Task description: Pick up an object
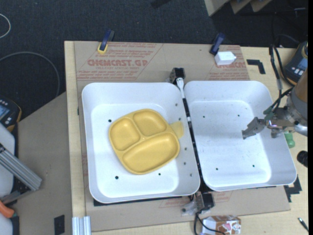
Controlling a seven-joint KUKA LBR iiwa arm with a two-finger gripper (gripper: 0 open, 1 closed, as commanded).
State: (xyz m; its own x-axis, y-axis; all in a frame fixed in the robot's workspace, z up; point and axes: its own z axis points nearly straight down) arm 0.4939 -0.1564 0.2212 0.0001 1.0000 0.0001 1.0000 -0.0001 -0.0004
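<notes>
The jaws (252, 129) are seen over the right bin (230, 173), nothing held between them; whether they are spread or pressed together cannot be told. The yellow divided plate (144, 141) lies flat in the left bin (98, 131), well apart. The approach is judged barely begun: a traverse leftward is called for.

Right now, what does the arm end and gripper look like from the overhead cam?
The gripper is dull grey metal, with slim angular fingers. Behind it sits a compact grey wrist block with a small green part at its rear. Black cables loop above the wrist, at the view's right.
</notes>
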